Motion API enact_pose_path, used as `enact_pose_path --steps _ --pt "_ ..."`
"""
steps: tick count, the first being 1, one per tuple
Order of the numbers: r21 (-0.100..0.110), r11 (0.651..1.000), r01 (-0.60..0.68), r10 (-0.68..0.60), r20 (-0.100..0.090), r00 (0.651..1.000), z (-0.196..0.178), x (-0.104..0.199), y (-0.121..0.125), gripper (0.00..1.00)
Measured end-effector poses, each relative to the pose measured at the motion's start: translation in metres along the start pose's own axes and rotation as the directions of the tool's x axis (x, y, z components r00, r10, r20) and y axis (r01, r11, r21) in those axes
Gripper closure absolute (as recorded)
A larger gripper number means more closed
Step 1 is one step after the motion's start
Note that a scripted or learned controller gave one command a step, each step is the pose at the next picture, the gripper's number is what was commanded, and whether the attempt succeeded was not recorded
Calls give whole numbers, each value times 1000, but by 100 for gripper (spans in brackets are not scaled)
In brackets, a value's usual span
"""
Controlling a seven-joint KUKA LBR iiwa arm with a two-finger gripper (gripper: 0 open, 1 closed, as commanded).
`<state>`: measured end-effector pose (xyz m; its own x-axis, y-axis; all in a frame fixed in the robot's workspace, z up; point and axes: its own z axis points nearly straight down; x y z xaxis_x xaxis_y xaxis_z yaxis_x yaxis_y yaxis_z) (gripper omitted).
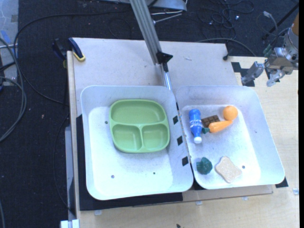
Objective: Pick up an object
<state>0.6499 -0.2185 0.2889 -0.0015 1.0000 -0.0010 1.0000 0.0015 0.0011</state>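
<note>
Two white bins side by side on the table [118,56]. In the left bin [95,175], a green divided plate [140,126]. In the right bin [266,151]: blue bottle [195,123] near the left wall, brown block [210,120] just beside it, carrot [221,125] touching the block, orange ball [230,112] at the far side, green lump [204,166] and bread slice [228,169] at the near side. Gripper [262,76] far right, beyond the right bin, well apart from all objects, jaws spread wide, holding nothing. Metal pole [147,25] slanting down between the bins.
</note>
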Motion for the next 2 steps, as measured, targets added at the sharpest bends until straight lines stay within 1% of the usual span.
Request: enact_pose_path --steps 1,2 --pt "7 1000 -2 2 -2 1000 64 -2 -4 0" --pt "7 1000 1 -1 -2 1000 127 2 0 0"
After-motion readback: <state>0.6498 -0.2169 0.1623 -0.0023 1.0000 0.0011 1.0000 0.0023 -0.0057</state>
